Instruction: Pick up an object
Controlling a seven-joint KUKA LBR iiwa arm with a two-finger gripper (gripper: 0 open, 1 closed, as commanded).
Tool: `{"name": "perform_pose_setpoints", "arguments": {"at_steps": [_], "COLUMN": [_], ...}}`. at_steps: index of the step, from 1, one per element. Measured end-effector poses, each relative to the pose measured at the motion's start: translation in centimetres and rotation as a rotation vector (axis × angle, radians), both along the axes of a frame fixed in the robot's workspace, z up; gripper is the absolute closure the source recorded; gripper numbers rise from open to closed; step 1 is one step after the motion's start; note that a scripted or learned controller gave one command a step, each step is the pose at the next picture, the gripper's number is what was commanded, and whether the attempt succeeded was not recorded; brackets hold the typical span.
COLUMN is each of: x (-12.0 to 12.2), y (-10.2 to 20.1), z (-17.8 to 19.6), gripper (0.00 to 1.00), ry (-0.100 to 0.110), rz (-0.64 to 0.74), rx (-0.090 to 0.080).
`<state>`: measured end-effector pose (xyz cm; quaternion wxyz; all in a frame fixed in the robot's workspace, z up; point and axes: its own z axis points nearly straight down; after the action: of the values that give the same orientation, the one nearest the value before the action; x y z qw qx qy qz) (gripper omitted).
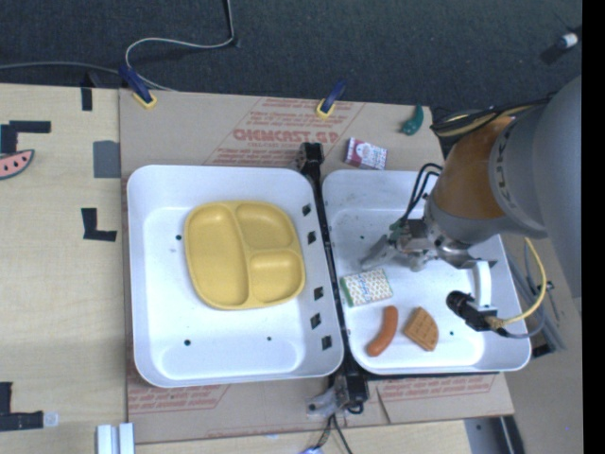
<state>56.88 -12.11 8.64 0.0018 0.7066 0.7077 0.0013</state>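
Two bins sit side by side: the left bin [151, 282] bears a yellow plate [244, 253], the right bin [501, 353] a green packet [367, 287], sausage [382, 331] and cracker [422, 329]. The gripper [383, 251] hovers just above the packet, its grip state unclear. Descending crooked, it could shove the packet against the bin divider [321, 253].

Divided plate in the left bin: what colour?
Yellow. The three-compartment plastic plate shows plainly in the camera view, lying in the left white bin.
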Motion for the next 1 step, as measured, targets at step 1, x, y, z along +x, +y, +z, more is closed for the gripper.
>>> {"name": "perform_pose_setpoints", "arguments": {"at_steps": [1], "x": [-2.11], "y": [2.69], "z": [-0.01], "gripper": [0.00], "ry": [0.000], "rz": [-0.001], "rx": [-0.001]}}
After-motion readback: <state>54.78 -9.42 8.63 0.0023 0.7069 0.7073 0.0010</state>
